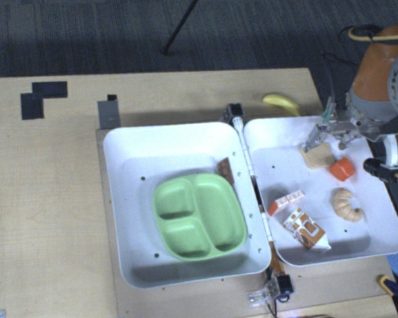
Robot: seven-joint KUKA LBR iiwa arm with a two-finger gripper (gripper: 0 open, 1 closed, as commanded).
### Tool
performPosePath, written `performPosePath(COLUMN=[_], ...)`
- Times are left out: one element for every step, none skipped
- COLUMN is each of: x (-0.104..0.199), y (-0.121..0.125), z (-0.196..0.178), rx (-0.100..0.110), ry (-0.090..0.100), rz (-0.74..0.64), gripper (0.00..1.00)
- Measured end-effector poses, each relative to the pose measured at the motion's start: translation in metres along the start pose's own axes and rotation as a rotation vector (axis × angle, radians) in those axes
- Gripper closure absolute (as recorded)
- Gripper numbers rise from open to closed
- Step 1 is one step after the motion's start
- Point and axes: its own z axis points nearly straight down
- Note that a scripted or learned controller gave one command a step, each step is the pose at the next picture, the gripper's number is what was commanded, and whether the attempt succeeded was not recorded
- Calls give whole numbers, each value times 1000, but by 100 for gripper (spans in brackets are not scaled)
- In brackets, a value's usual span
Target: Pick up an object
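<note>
1. While I watch from far away, my tool hangs over the back part of the right white bin, and its thin metal fingers point down and look spread apart, with nothing between them.
2. Right under the fingers lies a flat tan piece that looks like toast. I think this is the thing to pick, since it is the closest one.
3. It lies just in front of the tool and a bit to the left in my view. I cannot tell if it has a long side.
4. Next to it, on the right, sits a small round orange toy. That one is very near, so I think the tool could bump it on the way down.
5. More toys sit nearer the front: a red and white packet, a brown and white carton, and a tan curled pastry.
6. A green tray with three parts fills the left white bin, well away.
7. A yellow banana lies on the bench behind the bins.
</note>
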Motion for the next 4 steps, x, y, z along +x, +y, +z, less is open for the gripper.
performPosePath(x=[69, 101, 101, 170], y=[-67, -135, -133, -75], z=[22, 20, 9, -78], rx=[9, 5, -1, 8], ry=[5, 4, 4, 6], rz=[9, 13, 12, 9], gripper=[0, 0, 100, 100])
